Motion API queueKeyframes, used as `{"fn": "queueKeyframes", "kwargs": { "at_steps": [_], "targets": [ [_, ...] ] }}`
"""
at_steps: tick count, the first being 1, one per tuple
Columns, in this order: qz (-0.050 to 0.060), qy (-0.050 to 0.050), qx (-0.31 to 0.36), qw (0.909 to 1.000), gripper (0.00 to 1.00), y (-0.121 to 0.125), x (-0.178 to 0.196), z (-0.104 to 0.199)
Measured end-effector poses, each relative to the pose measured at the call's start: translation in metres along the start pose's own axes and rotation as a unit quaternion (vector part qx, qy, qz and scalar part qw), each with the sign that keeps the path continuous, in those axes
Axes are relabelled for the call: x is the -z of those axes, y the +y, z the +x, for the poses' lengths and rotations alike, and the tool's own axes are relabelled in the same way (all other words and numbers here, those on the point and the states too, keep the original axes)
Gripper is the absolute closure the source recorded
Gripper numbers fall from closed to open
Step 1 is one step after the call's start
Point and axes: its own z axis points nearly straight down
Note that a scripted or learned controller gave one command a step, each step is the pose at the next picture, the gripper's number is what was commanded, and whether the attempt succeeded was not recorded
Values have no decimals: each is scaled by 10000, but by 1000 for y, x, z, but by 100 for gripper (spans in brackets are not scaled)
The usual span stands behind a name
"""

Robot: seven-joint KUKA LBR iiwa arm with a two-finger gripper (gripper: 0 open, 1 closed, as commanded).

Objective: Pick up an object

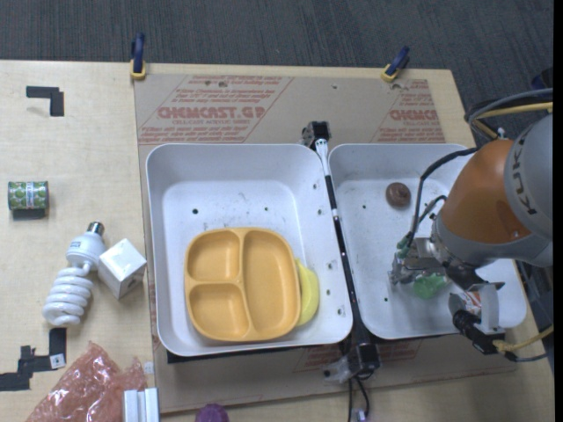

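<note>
- Green object (428,285) lies in your right bin (369,236), under the gripper (410,266).
- Your arm (493,205) is low over it; whether the fingers are apart, you cannot tell.
- Yellow divided tray (242,282) sits in the left bin (176,227).
- Brown round item (398,193) rests near the right bin's far wall.

green object (429,285) | right bin, under end effector (410,265) | partly hidden

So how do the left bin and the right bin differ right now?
The left bin holds a yellow divided plate with a yellow object tucked under its right edge; the right bin holds a small brown round object and a green item. The gripper is down in the right bin, not in the left bin. Both are shallow, white and rectangular.
</note>
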Motion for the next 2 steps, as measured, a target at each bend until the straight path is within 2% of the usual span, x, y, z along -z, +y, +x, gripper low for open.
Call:
{"fn": "queueKeyframes", "kwargs": {
  "at_steps": [1, 2],
  "targets": [
    [-2, -6, 21, 10000, 0, 120, 0, 2],
    [-6, -8, 23, 10000, 0, 164, 1, -37]
  ]
}}
